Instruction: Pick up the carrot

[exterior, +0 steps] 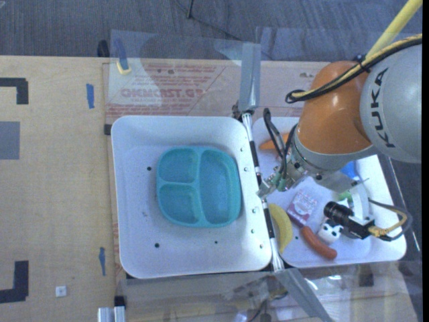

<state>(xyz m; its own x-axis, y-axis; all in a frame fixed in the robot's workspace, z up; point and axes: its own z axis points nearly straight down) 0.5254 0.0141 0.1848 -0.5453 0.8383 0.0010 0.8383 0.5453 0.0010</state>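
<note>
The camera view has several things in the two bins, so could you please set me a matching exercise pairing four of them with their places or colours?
Things:
1. Divided plate
2. Banana
3. Carrot
4. Sausage

Descriptions:
A. Orange, at the right bin's far edge, partly hidden by the arm
B. Teal, in the middle of the left bin
C. Reddish, near the right bin's front edge
D. Yellow, beside the wall between the bins

Pairs: 1-B, 2-D, 3-A, 4-C
</note>
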